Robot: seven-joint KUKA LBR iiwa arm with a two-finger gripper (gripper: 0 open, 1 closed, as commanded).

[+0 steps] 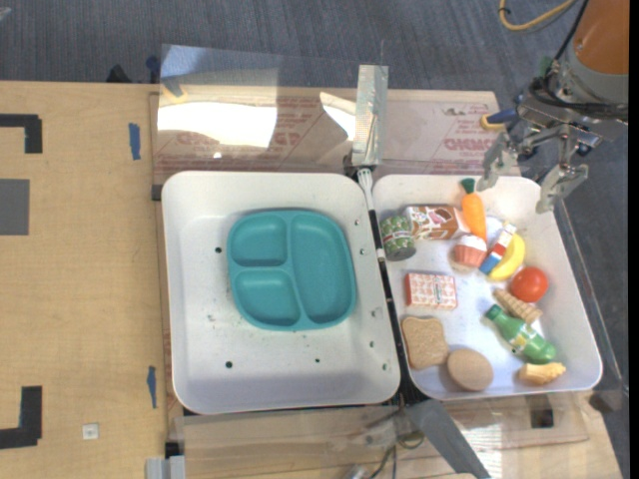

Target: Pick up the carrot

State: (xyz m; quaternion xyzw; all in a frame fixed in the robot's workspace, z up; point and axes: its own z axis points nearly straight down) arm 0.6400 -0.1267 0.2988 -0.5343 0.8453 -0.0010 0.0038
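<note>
Carrot [472, 213] lies just left of open, empty claw [521, 181].

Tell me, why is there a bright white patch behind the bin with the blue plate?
In the camera view, that patch is glare: light bouncing off the shiny clear sheet behind the left bin. The teal plate looks evenly lit, the carrot is sharp, and the gripper hangs above the right bin's far edge.
</note>
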